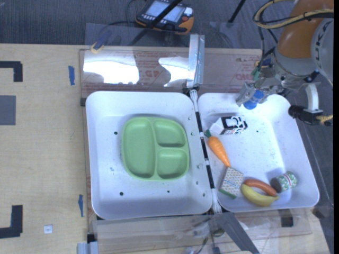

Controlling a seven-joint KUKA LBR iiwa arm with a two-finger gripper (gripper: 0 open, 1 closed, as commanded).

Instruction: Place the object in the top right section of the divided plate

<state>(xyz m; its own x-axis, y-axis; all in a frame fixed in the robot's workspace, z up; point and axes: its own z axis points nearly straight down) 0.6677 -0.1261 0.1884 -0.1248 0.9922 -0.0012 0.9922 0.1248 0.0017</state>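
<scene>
A green divided plate point(154, 147) lies in the left bin point(106, 115), its two small sections on the right side and one large section on the left. The right bin point(296, 142) holds an orange toy carrot point(217, 148), a black-and-white object point(232, 124), a patterned small box point(231, 182), a yellow banana point(257, 196) with a red sausage point(259, 186) on it, and a small green-and-white can point(286, 181). My gripper point(253, 96) hangs over the right bin's far edge, above and right of the black-and-white object, with a blue part at its tip.
A clear upright divider point(196, 62) stands at the far edge between the bins. A handheld pendant point(164, 13) lies beyond the bench. Cables and the arm's body point(307, 30) crowd the upper right. Wooden table surface extends to the left.
</scene>
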